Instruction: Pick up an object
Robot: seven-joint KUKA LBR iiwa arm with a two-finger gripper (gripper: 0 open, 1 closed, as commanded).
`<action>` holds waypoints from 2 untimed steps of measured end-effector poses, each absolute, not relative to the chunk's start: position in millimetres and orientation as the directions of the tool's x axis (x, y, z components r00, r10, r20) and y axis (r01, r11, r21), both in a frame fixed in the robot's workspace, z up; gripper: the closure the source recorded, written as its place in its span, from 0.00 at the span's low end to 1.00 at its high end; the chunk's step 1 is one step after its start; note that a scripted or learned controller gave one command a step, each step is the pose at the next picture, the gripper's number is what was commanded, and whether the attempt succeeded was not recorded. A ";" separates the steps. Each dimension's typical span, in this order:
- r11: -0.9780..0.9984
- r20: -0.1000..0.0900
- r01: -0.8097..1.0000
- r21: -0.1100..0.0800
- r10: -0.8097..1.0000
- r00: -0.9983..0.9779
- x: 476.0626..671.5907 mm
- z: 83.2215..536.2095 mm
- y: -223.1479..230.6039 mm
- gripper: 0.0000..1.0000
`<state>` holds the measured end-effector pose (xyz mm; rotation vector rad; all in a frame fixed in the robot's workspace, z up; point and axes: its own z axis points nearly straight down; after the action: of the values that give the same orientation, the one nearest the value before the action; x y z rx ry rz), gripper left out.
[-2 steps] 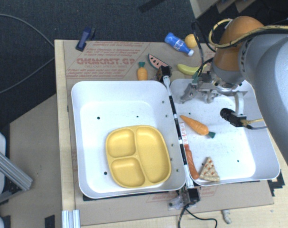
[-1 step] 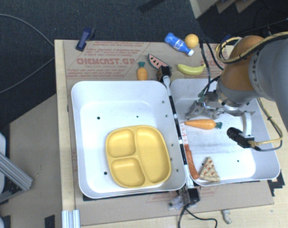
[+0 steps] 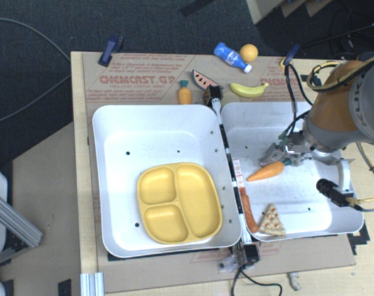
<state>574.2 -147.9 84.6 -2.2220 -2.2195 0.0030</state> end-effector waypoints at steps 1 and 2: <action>0.001 0.002 1.000 -0.002 1.000 -0.001 571.2 84.4 -106.6 0.00; 0.000 0.001 1.000 -0.001 1.000 0.000 571.5 94.4 -107.3 1.00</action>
<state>571.5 -107.3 94.4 -2.2207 -2.2206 0.0003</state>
